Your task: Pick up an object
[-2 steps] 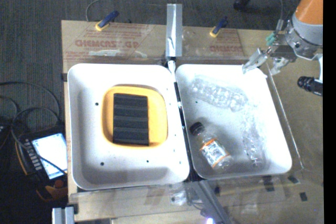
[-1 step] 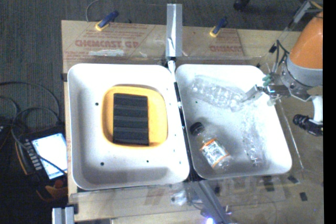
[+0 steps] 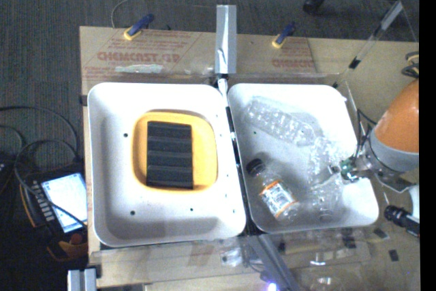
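In the camera view, the small bottle (image 3: 272,191) with a black cap lies in the right bin (image 3: 293,93), long axis slanting from upper left to lower right. The jaws (image 3: 349,170) sit at that bin's right edge, so the bottle lies to their left, beyond crumpled clear plastic (image 3: 320,174).

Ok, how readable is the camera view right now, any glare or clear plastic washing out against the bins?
Camera view: even lighting and soft shadows, image slightly soft overall. The clear bottles in the right bin nearly blend into the white floor, edges hard to trace; the small bottle reads better through its dark cap and orange label. The yellow tray with its black pad in the left bin is high-contrast.
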Robot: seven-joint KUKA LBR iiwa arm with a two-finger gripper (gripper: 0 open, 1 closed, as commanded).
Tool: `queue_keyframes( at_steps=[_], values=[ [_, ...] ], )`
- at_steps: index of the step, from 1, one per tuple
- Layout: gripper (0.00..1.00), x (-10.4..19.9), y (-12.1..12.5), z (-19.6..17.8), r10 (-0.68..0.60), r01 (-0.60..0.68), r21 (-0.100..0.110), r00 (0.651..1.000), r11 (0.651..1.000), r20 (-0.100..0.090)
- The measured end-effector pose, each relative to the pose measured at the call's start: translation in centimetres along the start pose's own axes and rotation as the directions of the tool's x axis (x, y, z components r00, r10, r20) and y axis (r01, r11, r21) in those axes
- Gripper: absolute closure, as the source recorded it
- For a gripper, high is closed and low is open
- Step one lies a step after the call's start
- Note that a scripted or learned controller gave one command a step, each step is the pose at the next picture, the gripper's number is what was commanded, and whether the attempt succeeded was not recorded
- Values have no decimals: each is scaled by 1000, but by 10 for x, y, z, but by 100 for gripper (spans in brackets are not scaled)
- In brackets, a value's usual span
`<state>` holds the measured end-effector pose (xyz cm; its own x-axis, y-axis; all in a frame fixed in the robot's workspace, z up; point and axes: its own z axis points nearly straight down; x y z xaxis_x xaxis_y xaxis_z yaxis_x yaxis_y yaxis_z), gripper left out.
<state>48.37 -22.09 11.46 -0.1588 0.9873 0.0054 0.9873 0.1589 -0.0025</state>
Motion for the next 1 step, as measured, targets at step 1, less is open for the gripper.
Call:
queue_keyframes(
  at_steps=[1],
  values=[
    [0, 3, 23, 23, 0, -1, -10, 1000, 1000, -6]
  ],
)
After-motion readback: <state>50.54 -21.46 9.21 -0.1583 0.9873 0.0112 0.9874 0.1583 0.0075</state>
